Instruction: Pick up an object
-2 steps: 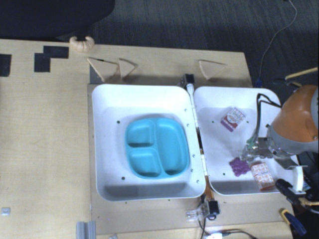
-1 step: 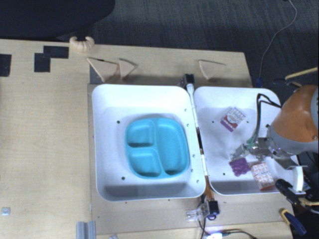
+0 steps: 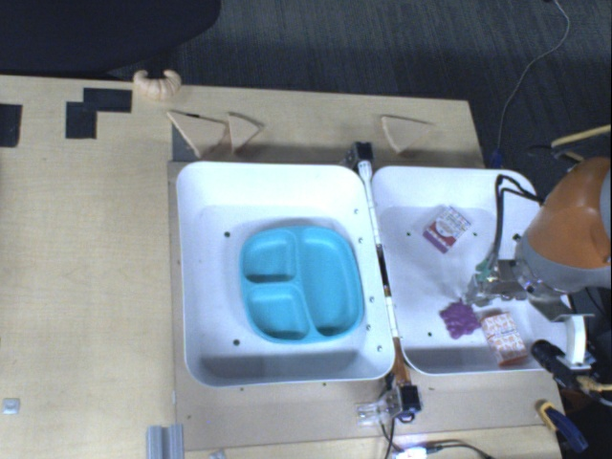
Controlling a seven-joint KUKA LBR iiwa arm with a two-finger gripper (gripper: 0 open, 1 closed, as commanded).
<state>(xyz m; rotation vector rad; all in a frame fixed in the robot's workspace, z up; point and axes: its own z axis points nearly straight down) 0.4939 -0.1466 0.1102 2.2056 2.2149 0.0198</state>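
In the right bin [image 3: 411, 199] lie three small things: a white and purple packet [image 3: 448, 228] near the back, a purple crumpled item [image 3: 460, 319] toward the front, and a pink patterned block [image 3: 503, 338] at the front right. My gripper [image 3: 490, 290] hangs low over the right bin, just above and right of the purple item and just behind the pink block. The arm's orange band [image 3: 574, 223] looms over it from the right. Nothing is visibly held.
The left bin [image 3: 206, 218] holds a blue three-compartment tray [image 3: 301, 280]. A metal divider [image 3: 375, 237] runs between the bins. Cables [image 3: 507, 208] trail along the arm at the right bin's far wall. Wooden bench surface [image 3: 86, 285] extends to the left.
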